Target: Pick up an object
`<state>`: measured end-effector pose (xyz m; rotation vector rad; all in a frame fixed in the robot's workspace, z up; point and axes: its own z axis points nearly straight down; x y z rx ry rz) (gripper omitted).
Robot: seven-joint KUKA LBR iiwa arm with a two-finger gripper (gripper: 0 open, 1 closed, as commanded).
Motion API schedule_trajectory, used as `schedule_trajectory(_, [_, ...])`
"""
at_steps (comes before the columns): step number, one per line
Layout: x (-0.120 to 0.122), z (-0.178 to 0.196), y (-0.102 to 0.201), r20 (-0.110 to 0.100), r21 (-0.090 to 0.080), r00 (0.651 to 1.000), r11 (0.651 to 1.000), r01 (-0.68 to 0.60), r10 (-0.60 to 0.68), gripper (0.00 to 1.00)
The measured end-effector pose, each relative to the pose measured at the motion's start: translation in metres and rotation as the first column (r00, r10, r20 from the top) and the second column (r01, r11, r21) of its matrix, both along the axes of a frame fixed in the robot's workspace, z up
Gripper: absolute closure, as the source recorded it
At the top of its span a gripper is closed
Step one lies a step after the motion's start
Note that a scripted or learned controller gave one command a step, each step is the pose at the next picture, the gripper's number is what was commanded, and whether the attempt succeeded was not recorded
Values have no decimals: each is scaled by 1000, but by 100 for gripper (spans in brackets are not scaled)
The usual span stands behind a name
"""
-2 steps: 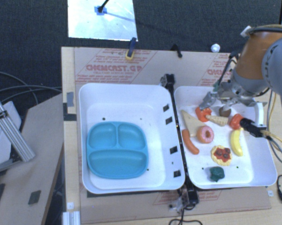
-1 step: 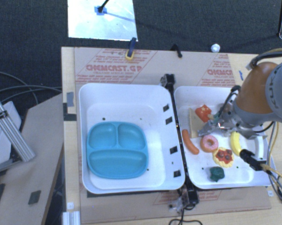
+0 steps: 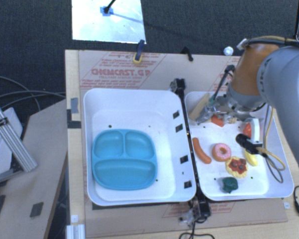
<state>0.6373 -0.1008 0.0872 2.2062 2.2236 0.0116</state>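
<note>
My gripper (image 3: 208,114) is low over the back left part of the right bin (image 3: 277,183), hanging from the grey arm with its orange band (image 3: 249,71). It sits just beside a tan wedge-shaped piece (image 3: 198,106) and a small red toy (image 3: 218,121). Further forward in the same bin lie an orange sausage (image 3: 201,150), a pink donut (image 3: 221,152), a small pizza-like tart (image 3: 237,166), a green toy (image 3: 229,184) and a yellow banana (image 3: 250,159). A red and white piece (image 3: 248,129) lies near the arm's cable.
The left bin (image 3: 104,103) holds a blue divided plate (image 3: 123,159). A black hinge strip (image 3: 184,133) runs between the bins. A yellow-tipped cable (image 3: 268,158) loops over the right bin's edge. A metal frame (image 3: 10,138) stands at the far left.
</note>
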Motion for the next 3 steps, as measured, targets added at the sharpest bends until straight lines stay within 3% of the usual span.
schedule_trajectory(1, [29, -5, -68, -28, 7, 1000, 1000, 10, -10, 0])
schedule_trajectory(2, [29, 6, -69, -22, 0, 1000, 1000, 7, -7, 100])
schedule_trajectory(3, [-26, -3, -60, -15, 3, 1000, 1000, 8, -8, 100])
